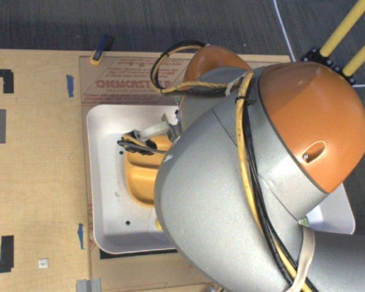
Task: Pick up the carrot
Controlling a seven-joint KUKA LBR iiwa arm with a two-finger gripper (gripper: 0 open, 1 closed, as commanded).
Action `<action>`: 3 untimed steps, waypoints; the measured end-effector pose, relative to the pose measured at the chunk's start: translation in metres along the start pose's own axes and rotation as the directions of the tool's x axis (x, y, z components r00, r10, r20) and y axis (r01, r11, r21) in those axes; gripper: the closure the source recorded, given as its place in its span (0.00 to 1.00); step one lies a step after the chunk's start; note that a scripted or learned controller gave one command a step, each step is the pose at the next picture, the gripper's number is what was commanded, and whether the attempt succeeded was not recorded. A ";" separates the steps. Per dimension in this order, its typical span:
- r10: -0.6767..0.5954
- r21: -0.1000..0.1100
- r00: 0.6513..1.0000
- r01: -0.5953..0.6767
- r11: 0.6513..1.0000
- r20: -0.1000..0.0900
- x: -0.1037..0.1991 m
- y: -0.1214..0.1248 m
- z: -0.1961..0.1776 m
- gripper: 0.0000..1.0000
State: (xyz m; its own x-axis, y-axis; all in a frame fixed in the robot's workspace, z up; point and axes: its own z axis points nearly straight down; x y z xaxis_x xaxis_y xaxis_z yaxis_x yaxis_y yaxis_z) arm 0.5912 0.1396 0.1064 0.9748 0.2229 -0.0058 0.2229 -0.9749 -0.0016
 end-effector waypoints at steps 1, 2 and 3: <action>0.009 -0.002 1.000 -0.009 1.000 -0.019 -0.044 -0.019 0.005 0.00; 0.009 -0.002 1.000 -0.009 1.000 -0.019 -0.044 -0.019 0.005 0.00; -0.023 -0.021 0.999 0.022 1.000 -0.046 -0.084 -0.079 0.007 0.00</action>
